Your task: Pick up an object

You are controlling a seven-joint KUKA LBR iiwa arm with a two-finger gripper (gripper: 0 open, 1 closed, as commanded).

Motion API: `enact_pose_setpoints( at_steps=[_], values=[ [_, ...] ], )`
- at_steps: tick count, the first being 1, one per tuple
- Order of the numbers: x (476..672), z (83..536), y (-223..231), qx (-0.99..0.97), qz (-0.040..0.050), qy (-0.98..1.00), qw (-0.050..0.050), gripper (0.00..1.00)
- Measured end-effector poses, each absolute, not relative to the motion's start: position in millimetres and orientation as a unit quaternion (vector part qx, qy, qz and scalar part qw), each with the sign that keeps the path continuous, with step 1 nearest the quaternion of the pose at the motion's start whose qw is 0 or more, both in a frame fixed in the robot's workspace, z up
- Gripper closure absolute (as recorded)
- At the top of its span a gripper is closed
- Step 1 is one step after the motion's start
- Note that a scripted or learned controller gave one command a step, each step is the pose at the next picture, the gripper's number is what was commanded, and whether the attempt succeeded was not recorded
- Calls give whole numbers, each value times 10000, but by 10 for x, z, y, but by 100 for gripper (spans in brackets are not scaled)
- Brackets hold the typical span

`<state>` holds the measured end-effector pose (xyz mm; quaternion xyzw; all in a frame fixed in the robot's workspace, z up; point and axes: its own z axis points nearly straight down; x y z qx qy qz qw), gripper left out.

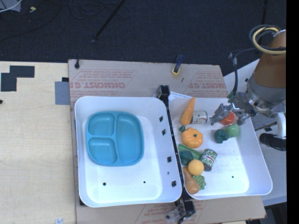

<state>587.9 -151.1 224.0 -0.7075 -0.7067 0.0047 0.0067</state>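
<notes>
Under both bins, cardboard (140, 82) printed "CHEMCAST"

a small red object (228, 119) sits right at the gripper (229, 114), partly hidden by it. a green broccoli-like piece (227, 133) lies just below the gripper. left of it, a carrot (188, 111) stands tilted, an orange pumpkin (192, 137) beneath.

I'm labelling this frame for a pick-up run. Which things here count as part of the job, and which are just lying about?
Part of the job:
- robot hand
- red round toy under the hand
- dark green toy vegetable
- orange toy carrot
- orange toy pumpkin
- yellow toy lemon
- small printed can

Lying about:
- blue divided plastic plate
- left white bin
- blue-and-yellow clamp
</notes>
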Motion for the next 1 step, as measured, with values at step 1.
enact_pose_setpoints(
  at_steps=[1],
  values=[
    [5903, 2321, -1512, -7069, 8, -7073, 15, 0]
  ],
)
